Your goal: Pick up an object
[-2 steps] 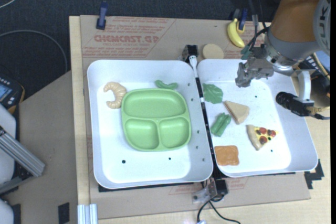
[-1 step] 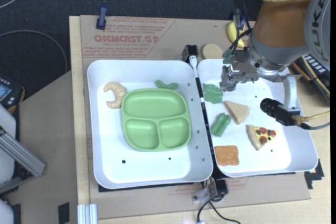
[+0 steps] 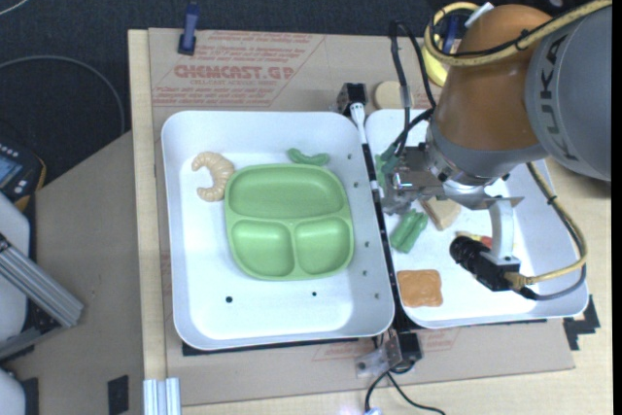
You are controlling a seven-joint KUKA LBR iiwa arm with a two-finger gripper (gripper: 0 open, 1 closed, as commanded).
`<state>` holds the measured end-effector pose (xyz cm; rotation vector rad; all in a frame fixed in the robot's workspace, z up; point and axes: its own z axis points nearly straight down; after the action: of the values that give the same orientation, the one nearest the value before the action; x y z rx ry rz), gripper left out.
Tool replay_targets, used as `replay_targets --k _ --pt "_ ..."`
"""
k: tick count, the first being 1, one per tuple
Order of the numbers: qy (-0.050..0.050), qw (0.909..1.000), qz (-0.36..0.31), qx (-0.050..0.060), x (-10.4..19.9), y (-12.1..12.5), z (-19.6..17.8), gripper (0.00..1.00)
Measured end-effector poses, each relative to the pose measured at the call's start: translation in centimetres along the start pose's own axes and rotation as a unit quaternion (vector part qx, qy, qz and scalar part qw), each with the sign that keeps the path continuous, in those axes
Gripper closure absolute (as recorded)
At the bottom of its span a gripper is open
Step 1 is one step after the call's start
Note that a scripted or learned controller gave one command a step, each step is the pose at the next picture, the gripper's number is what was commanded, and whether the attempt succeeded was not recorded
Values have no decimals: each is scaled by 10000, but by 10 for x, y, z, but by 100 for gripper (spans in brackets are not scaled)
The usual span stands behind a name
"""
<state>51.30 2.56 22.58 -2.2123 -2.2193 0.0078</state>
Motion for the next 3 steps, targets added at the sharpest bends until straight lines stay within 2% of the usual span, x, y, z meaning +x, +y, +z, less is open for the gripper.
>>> replay_targets --k 1,2,3 --pt "12 9999 -11 -128 23 -35 -147 100" --pt "3 10000 -27 -66 96 -33 -160 100" --pt "11 10000 -26 -81 156 -35 -213 100"
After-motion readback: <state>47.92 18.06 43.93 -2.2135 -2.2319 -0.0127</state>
